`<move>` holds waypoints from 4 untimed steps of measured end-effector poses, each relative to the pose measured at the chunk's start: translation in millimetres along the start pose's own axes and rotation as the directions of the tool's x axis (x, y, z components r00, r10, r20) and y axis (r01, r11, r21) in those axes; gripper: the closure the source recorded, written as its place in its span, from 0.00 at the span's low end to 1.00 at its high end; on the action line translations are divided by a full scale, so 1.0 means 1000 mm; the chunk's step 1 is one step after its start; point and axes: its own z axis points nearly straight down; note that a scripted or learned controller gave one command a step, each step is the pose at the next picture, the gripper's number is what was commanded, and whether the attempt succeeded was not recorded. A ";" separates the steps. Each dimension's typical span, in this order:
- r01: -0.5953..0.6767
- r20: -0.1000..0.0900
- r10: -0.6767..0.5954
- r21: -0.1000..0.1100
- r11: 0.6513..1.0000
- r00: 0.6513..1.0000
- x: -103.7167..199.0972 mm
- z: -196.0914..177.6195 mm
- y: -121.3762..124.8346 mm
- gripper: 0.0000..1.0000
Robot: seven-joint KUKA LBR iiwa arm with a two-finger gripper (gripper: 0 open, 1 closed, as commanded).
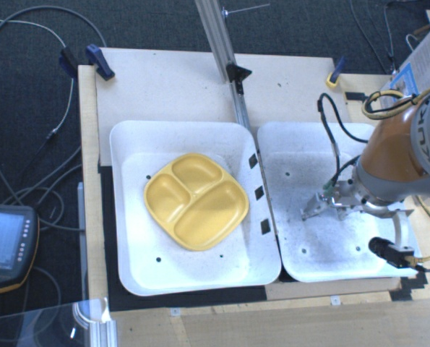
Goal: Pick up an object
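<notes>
A: Where is the gripper found?

B: It is seen low over the floor of the right bin, about midway between that bin's left and right walls and nearer its front wall than its back one. The grey arm, with its orange band, is stretched in across the bin's right wall.

A: Is anything held?

B: Whether the pincer is released or clenched cannot be told; the metal tip is too small and blurred to be read. Nothing is seen clamped in it, and the speckled floor around it looks bare.

A: Then where is the thing to be picked up?

B: One yellow divided plate is laid flat in the left bin, roughly at that bin's centre, a little nearer its back wall. It is found to the gripper's left, across the two walls where the bins meet, well apart from the tip.

A: Is a long axis given?

B: Hardly. The plate is a rounded square, turned so that its corners point toward the bin walls. A raised rim or a divider would probably have to be taken.

A: And the counts?

B: Two bins, one plate with three compartments, one arm, one gripper.
</notes>
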 end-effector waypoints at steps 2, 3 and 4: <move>0.002 0.004 -0.002 -0.011 1.000 1.000 0.006 -0.057 0.005 1.00; 0.002 0.004 -0.002 -0.012 1.000 1.000 0.005 -0.112 -0.004 1.00; 0.003 0.004 -0.002 -0.013 1.000 1.000 0.006 -0.158 -0.003 1.00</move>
